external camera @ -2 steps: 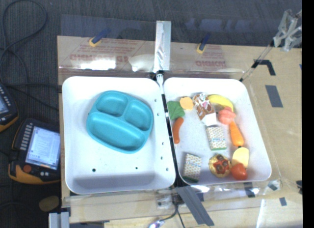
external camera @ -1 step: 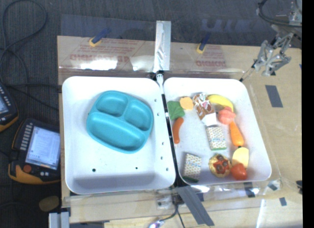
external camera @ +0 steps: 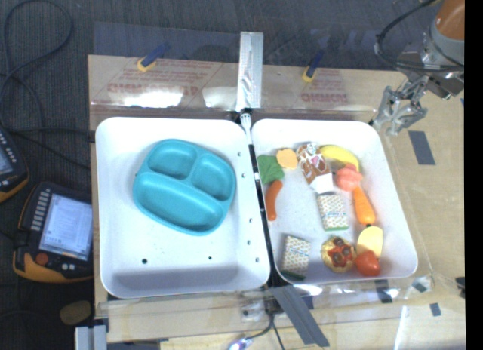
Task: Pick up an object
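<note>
White plastic forms the two shallow bins that sit side by side on the surface (external camera: 423,213). The left bin (external camera: 113,265) holds a teal divided plate (external camera: 185,185), lying slightly askew toward the bin's upper half.

The right bin (external camera: 392,190) carries a scatter of toy food. Along its upper edge lie a green leafy piece (external camera: 267,167), an orange-yellow round piece (external camera: 287,159), a brown-and-white patterned item (external camera: 309,160) and a yellow banana (external camera: 339,156). Just below the banana is a pink round piece (external camera: 347,178), with an orange carrot (external camera: 364,205) beside it toward the right wall. A second carrot (external camera: 272,199) lies near the left wall, under the green piece. A small patterned packet (external camera: 333,211) rests mid-bin, and another packet (external camera: 296,253) sits near the bottom edge. In the lower right corner are a small pizza-like disc (external camera: 337,253), a yellow slice (external camera: 370,238) and a red tomato (external camera: 367,263), close together.

The end effector (external camera: 398,111) hangs outside the right bin, above its upper right corner over the surface, grasping nothing; its fingers (external camera: 386,107) look spread apart, in a released state. The arm's orange band (external camera: 453,13) shows at the top right.
</note>
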Robot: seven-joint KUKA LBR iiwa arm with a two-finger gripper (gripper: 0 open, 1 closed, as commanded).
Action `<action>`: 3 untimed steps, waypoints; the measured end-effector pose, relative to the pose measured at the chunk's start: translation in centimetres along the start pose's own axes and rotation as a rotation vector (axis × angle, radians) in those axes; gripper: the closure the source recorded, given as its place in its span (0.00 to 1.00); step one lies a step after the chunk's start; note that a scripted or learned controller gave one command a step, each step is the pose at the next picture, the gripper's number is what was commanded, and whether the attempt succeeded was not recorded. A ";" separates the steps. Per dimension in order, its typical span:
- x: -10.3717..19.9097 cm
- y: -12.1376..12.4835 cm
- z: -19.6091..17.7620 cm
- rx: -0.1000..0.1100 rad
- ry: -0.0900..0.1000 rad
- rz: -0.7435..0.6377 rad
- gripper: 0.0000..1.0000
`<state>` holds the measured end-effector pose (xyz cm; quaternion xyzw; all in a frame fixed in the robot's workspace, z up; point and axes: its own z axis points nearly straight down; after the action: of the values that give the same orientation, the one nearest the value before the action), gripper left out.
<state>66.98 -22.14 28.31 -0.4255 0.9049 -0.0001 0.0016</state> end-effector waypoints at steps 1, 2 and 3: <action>-2.1 1.7 -13.7 0.003 -0.003 0.049 1.00; 1.4 1.5 -4.9 -0.001 0.000 -0.228 1.00; 5.7 6.8 0.7 -0.002 -0.001 -0.253 1.00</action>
<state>58.09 -22.16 27.61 -0.5363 0.8440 0.0007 0.0017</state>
